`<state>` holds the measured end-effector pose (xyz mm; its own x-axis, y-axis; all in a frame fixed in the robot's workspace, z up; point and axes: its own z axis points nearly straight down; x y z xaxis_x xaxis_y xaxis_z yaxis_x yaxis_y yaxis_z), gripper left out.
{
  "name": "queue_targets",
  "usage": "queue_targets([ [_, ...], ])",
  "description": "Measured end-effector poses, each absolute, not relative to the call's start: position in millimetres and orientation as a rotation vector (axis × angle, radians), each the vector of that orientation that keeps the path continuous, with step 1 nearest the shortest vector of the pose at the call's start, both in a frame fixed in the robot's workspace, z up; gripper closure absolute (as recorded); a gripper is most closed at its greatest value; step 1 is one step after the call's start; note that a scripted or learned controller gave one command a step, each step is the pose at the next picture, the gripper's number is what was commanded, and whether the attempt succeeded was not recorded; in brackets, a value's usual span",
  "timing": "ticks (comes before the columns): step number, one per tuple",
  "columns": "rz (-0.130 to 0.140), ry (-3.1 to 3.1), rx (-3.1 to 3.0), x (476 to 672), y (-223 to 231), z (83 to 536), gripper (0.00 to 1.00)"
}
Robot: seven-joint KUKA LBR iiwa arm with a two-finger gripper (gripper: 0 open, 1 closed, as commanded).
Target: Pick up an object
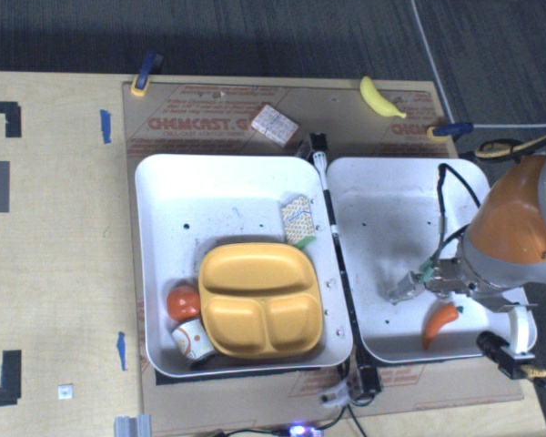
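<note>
The arm (514, 221) reaches in from the right edge of the camera view, its broad orange band foremost and the grey wrist section below it. A black cable loops up from the wrist and over the band. The wrist points left and downward, carrying the gripper (406, 287) low at its tip. The metal gripper body looks small and blurred, tilted toward the left

2 white bins (155, 244), 1 yellow tray (259, 299), 1 banana (380, 98)
</note>
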<state>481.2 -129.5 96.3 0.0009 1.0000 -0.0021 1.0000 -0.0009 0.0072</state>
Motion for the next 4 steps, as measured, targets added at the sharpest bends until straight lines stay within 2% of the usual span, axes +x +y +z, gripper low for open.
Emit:
queue_targets([
  [1, 0.003, 2.222, 2.219, 480.4, -95.2, 85.7, 0.0],
  [4, 0.003, 2.218, 2.221, 480.5, -92.6, 85.6, 0.0],
])
